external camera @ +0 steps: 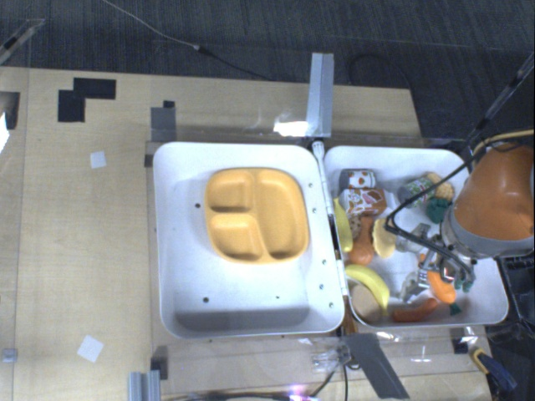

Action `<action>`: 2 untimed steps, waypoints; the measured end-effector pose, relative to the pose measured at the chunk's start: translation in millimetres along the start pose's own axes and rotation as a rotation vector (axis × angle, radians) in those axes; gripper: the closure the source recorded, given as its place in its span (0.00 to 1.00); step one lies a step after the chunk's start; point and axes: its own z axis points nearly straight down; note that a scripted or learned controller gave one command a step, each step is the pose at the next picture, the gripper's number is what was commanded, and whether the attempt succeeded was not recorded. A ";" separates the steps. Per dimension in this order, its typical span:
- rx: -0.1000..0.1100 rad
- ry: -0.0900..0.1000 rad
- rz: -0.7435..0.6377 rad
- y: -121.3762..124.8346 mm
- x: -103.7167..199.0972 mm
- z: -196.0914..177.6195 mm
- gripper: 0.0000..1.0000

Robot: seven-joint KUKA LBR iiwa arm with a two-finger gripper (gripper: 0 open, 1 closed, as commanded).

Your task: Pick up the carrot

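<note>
The robot arm [497, 199] reaches in from the right and hangs over the right bin [493, 307]. This bin is full of play food. There is a yellow banana [370, 284] near the front, a reddish sausage-like piece [415, 310] lying along the front wall, a small box with a picture on it [361, 189] near the back, and a brown piece [362, 245] beside the middle wall.

The claw [436, 276] is low in the front right part of this bin. Right by its tip sits a small orange thing with a bit of green, and this looks like the carrot [443, 290]. The carrot seems to be touching the claw, just above the sausage-like piece. The wires and metal parts are tangled together there, so nobody can tell from this view if the claw is open or closed, or if the carrot is truly held.

The left bin [180, 224] holds a yellow tray [255, 214] with three little sections. It sits on the wooden bench [75, 249] next to the right bin.

So the reaching part looks done, since the claw is down at the carrot. The carrot may be just off the bin floor, but that is hard to see. What is left is a sure grab and a clear lift up out of the bin
</note>
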 end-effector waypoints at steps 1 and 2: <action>-0.001 -0.012 -0.007 2.0 -4.2 -13.2 1.00; -0.001 0.005 0.018 -0.7 10.8 -14.4 1.00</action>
